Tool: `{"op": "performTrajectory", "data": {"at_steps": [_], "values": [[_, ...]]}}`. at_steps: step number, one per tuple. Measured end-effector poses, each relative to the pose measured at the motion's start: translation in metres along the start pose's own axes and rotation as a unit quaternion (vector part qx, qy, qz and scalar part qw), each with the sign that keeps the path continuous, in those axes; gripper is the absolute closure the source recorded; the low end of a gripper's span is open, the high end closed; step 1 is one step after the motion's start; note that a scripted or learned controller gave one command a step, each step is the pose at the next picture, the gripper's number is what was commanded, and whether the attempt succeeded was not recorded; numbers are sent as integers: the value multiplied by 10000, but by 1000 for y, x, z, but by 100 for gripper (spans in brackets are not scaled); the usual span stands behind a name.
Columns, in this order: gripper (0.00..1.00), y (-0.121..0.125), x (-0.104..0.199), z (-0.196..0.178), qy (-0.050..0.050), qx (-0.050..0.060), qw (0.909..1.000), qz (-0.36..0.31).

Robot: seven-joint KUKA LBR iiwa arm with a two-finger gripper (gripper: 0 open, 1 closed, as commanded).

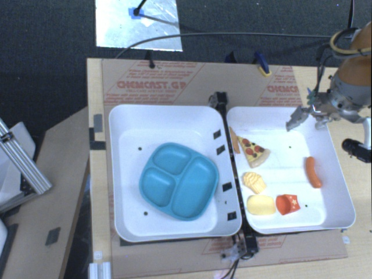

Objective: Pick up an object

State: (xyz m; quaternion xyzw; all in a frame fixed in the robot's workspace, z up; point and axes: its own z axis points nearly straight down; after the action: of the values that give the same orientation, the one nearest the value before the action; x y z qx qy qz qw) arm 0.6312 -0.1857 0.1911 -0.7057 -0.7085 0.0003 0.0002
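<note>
The right bin (334,156) holds several toy foods. A pizza slice (254,151) lies near its left wall, with a thin orange stick (234,140) beside it. An orange sausage (314,172) lies at the right. Along the front sit a yellow ridged piece (254,182), a pale yellow lump (261,204) and a red fries carton (287,204). My gripper (305,122) hovers over the bin's far right corner, open, with nothing between its fingers. It is well apart from all the foods.
The left bin (125,156) bears a blue divided plate (179,181). A black divider (228,161) runs between the bins. Cardboard (174,83) lies under both. The arm's wrist (351,86) stands over the bench's far right.
</note>
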Motion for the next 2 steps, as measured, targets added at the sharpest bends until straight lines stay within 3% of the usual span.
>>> {"op": "performTrajectory", "data": {"at_steps": [2], "values": [[0,9,5,101,2,5,10000,-17]]}}
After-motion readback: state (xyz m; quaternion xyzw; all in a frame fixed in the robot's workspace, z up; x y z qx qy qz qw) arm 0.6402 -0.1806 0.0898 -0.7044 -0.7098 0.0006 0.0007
